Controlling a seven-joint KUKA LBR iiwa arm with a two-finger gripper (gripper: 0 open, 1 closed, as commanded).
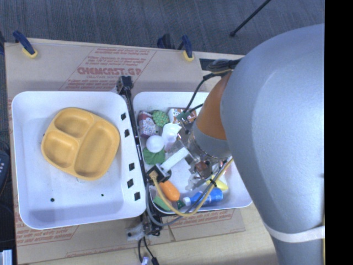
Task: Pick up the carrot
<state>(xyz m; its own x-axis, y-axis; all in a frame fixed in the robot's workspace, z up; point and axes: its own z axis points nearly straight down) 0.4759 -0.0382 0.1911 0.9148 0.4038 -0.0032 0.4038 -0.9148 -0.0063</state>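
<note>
carrot sitting near-left corner of right bin, among clutter. end effector just right and slightly farther in, above pile, not touching carrot. open or closed? cannot tell tbh. yellow divided plate alone in left bin.

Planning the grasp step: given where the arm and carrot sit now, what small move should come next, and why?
Probably shift the end effector toward the bin's near-left corner and lower it. The carrot lies there in the right bin, beside a yellow cable, apart from the end effector, not between its fingers.
</note>
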